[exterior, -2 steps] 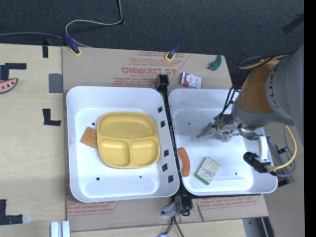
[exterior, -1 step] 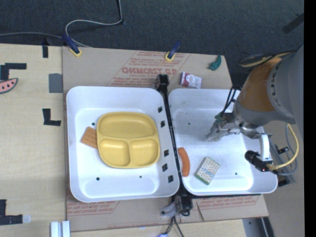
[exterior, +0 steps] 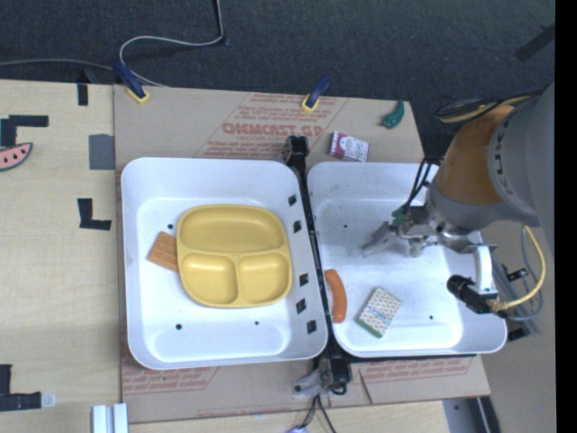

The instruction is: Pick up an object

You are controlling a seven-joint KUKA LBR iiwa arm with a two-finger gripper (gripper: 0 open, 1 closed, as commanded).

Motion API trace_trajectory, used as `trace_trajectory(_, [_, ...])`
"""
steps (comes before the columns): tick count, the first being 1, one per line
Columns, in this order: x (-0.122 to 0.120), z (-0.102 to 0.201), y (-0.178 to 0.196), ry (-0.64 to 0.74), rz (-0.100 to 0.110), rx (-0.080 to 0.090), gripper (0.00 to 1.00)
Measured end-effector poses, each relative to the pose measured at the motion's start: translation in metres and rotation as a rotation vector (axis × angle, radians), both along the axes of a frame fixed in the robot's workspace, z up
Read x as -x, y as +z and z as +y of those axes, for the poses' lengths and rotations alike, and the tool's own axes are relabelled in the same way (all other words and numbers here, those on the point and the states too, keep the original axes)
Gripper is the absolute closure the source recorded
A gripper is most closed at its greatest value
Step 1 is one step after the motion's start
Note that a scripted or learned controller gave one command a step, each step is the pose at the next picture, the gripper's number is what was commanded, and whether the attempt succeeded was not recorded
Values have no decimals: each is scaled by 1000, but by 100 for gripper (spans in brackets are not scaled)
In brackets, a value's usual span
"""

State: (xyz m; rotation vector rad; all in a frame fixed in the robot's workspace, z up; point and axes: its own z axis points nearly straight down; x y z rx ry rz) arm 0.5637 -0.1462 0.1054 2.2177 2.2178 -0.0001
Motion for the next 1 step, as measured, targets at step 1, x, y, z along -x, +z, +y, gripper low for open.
trace_trajectory(1, [0,1,9,0,1,-1,100])
